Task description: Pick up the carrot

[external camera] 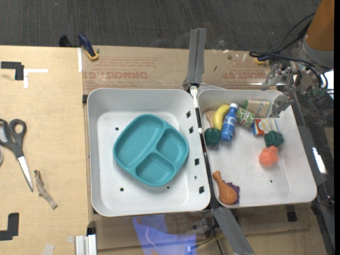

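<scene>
Hovering over the right bin's (297,198) one-o'clock corner, the tool (280,106) is too blurred to tell its state. The carrot (269,156) lies at three o'clock, beside a dark green piece (274,138).

Robot lab: taped bench (42,142), bins (101,158), cables (287,41).

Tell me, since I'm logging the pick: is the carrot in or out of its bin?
In. The carrot lies on the right bin's floor, apart from the claw.
</scene>
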You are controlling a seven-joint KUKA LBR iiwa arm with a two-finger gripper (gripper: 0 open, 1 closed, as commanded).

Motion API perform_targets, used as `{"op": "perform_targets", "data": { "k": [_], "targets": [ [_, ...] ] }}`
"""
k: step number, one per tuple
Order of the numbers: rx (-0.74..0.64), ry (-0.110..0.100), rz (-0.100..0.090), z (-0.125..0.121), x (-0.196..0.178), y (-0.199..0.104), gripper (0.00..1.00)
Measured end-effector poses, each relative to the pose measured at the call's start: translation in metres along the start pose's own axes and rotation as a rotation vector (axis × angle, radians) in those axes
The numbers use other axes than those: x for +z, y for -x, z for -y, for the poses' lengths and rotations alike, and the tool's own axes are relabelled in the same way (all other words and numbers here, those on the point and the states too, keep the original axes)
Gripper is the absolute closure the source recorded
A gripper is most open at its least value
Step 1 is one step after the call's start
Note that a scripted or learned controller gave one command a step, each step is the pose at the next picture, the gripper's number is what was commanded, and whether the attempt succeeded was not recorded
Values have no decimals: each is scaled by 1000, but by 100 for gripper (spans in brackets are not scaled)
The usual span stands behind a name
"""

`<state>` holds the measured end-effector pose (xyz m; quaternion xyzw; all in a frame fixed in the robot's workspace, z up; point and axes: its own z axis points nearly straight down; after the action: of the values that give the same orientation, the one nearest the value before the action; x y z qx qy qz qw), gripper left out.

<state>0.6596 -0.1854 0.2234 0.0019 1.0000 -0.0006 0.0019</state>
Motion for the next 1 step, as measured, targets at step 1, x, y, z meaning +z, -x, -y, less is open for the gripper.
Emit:
{"op": "perform_targets", "data": {
  "k": [1],
  "targets": [
    [-236,2,-1,-44,104,-59,0]
  ]
}}
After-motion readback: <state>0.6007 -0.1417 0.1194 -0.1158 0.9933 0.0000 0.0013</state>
